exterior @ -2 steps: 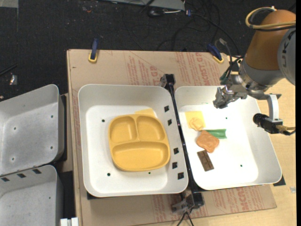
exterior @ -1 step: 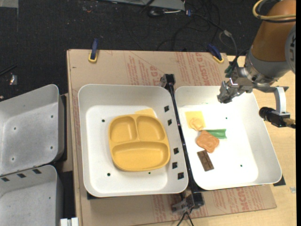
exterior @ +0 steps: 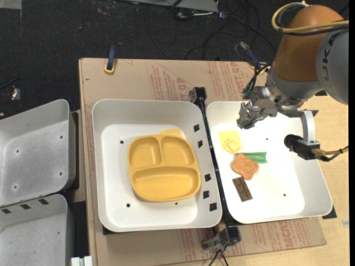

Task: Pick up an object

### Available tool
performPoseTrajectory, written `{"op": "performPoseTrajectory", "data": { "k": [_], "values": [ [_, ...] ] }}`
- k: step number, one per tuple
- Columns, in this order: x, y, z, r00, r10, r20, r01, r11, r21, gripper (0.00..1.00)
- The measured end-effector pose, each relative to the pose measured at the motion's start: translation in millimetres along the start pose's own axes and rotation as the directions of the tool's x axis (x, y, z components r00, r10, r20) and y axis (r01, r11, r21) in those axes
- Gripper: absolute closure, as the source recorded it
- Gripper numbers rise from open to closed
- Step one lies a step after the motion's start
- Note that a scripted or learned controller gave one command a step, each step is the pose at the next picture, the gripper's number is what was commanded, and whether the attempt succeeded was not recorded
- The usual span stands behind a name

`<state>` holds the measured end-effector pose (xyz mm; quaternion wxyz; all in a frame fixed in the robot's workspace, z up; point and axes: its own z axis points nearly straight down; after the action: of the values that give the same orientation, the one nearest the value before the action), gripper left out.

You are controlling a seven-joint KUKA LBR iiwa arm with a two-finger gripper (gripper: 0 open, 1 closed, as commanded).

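While its fingers cannot be made out as parted or closed, the dark metal gripper hangs over the right bin near its far edge. Just beyond it lies a flat yellow piece, then a green strip, a lumpy orange item and a dark brown bar. A glossy yellow compartment plate occupies the left bin.
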<state>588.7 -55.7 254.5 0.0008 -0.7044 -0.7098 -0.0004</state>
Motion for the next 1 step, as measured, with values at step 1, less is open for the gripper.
{"op": "performPoseTrajectory", "data": {
  "k": [1],
  "values": [
    [44.0,-25.7,13.7,1.0,0.001,0.0,-0.001,1.0,0.003,1.0]
  ]
}}
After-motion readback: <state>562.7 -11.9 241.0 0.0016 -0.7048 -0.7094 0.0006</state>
